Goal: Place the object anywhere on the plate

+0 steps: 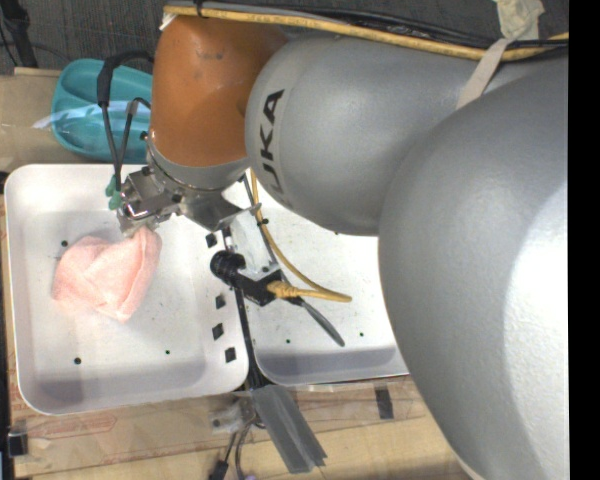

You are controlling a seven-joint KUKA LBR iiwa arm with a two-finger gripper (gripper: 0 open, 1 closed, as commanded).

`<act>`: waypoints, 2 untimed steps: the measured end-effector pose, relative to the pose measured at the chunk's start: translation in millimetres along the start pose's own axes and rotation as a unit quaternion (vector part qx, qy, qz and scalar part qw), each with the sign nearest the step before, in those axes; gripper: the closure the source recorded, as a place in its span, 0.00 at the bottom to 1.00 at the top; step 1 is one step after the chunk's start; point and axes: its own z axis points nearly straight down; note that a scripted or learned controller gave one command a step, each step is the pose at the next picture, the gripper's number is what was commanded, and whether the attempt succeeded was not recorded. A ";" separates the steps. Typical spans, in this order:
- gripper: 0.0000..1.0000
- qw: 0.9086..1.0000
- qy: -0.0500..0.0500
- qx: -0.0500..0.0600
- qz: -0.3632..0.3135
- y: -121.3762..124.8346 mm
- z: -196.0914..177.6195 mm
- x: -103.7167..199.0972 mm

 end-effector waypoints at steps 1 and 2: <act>1.00 1.000 0.000 0.000 0.010 93.1 15.9 -2.4; 1.00 0.992 0.000 0.000 -0.125 29.0 31.0 -11.6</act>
